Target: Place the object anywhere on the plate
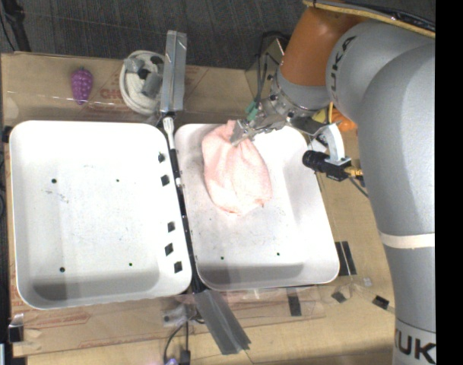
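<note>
Here the tool (246, 130) pinches the top corner of a soft pink cloth (235, 172), at the back of the right bin (292, 242). The cloth hangs down and rests on the bin floor. The left bin (87, 211) sits just beside it. A purple toy (81, 84) lies on the tabletop (41, 74) behind.

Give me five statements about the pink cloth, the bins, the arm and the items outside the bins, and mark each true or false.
1. The pink cloth lies in the left bin. False: it is in the right bin.
2. The end effector is at the cloth's upper end. True.
3. A purple object sits on the bench beyond the left bin. True.
4. The arm reaches in from the left. False: from the right.
5. The cloth is blue. False: it is pink.
</note>
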Controlling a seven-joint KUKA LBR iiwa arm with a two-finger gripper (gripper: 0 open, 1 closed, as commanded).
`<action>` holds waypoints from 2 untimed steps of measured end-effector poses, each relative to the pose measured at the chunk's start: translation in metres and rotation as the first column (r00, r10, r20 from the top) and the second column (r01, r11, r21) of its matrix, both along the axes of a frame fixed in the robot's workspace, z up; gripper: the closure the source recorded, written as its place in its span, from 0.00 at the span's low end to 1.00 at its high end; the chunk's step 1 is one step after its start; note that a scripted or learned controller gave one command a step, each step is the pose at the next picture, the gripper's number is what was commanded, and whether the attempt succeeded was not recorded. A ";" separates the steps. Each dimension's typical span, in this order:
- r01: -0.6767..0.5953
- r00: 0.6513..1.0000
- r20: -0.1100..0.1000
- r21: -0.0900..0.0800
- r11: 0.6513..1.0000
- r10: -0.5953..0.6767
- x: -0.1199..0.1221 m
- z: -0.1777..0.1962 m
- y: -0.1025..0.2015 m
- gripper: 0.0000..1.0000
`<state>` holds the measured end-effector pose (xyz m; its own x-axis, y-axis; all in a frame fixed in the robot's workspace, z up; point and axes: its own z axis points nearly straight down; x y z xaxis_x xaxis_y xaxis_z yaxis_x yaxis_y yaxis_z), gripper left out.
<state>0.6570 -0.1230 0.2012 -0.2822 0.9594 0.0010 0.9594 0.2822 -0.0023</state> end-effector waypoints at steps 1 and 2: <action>-0.007 1.000 0.001 0.000 1.000 0.007 0.000 0.030 0.001 1.00; -0.402 0.916 -0.002 0.002 0.916 0.402 -0.022 0.031 0.037 1.00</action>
<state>0.6350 -0.0855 0.2319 -0.6438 0.7652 0.0031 0.7652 0.6438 -0.0040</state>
